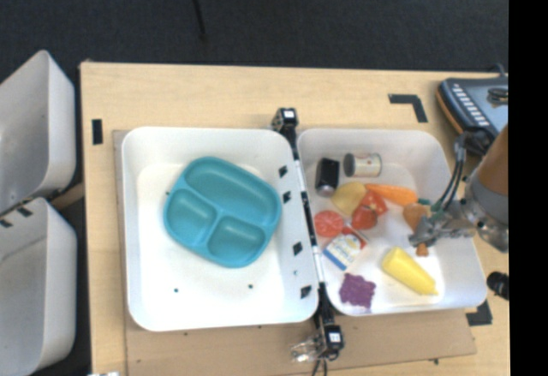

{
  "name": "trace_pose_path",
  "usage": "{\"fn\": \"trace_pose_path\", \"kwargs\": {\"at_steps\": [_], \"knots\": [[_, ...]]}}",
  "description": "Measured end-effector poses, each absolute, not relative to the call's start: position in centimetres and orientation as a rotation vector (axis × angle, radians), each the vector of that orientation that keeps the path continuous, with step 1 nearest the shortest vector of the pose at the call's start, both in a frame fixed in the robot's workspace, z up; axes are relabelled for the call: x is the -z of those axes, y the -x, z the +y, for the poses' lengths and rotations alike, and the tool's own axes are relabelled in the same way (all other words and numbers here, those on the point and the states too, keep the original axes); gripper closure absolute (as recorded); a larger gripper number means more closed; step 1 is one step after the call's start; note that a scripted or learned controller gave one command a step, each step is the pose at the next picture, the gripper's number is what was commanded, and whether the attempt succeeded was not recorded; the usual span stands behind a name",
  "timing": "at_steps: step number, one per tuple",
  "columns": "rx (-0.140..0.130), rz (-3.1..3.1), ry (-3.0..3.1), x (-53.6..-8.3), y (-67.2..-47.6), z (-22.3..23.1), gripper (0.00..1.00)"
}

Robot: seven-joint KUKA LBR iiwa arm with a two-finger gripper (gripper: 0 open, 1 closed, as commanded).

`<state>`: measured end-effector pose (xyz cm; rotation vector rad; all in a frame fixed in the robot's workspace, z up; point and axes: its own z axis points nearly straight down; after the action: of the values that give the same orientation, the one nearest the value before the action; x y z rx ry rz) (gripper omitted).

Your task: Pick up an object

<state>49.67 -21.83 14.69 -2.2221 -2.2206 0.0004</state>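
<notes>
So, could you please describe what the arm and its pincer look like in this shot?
At the view's right edge, the arm shows an orange-brown band above a grey wrist. A dark cable loops down beside it. The pincer is slim grey metal with dark tips, above the right bin.

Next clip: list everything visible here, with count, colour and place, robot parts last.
bins: two, white, side by side on the bench
divided plate: one, teal, left bin
black block: one, right bin, far end
can: one, silvery, beside the black block
carrot: one, orange, right bin
yellow item: one, right bin, near side
purple item: one, right bin, near corner
red pieces: two or so, mid right bin
tool: one, grey, over the right bin's right side
</notes>
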Motion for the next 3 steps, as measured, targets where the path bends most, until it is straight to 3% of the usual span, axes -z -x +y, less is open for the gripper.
{"fn": "trace_pose_path", "kwargs": {"at_steps": [2, 3], "knots": [[0.001, -2.228, 2.22, -23.8, -50.2, -22.3, 1.0], [-0.001, -2.227, 2.212, -23.3, -51.9, -17.6, 1.0]]}}
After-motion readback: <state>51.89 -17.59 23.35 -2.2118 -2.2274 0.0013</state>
